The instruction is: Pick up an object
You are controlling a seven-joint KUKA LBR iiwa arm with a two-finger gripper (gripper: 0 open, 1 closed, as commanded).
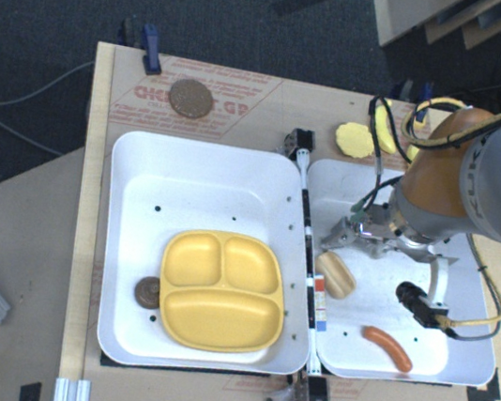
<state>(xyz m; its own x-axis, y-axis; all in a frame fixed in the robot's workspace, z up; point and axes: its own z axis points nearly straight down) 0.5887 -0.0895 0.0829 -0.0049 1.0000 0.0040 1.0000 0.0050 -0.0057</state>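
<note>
gripper (pixel 351 235) low in right bin (pixel 451 366), near bread roll (pixel 337 277), by left wall

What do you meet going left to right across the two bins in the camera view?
Brown disc → yellow divided plate → divider between the bins → bread roll → gripper above the right bin → sausage.
</note>
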